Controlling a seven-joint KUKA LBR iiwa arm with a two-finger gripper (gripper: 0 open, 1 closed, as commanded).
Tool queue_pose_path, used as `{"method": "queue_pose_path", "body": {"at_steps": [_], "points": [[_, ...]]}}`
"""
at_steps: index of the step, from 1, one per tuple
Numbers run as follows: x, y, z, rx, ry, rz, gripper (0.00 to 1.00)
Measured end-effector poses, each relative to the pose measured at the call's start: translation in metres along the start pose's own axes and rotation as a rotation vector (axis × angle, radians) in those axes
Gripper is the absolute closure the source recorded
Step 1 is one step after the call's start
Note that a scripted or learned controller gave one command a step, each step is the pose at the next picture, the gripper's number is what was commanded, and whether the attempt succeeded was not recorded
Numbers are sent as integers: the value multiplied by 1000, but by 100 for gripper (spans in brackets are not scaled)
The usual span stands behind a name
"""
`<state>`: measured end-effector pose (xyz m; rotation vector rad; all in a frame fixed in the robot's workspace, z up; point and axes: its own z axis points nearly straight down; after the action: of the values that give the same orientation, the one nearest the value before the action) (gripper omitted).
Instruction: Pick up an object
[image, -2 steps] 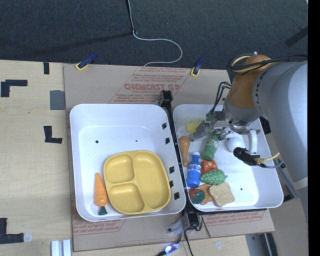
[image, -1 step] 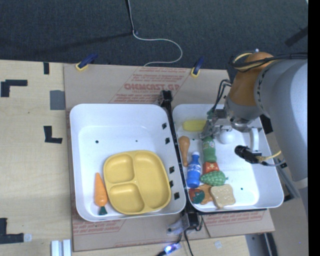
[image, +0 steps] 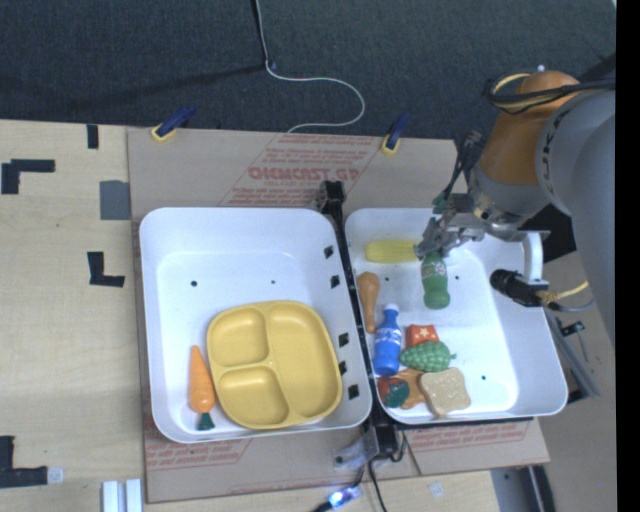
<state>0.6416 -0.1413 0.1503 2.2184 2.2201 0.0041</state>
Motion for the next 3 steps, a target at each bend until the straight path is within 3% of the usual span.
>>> {"method": "queue_pose_path", "body": {"at_steps": [1, 2, 3], "points": [[5, 11, -54, -1, 0, -2, 100], [6, 12, -75, 3, 1, -1, 100], [50, 6, -77, 6, 1, -4, 100]]}}
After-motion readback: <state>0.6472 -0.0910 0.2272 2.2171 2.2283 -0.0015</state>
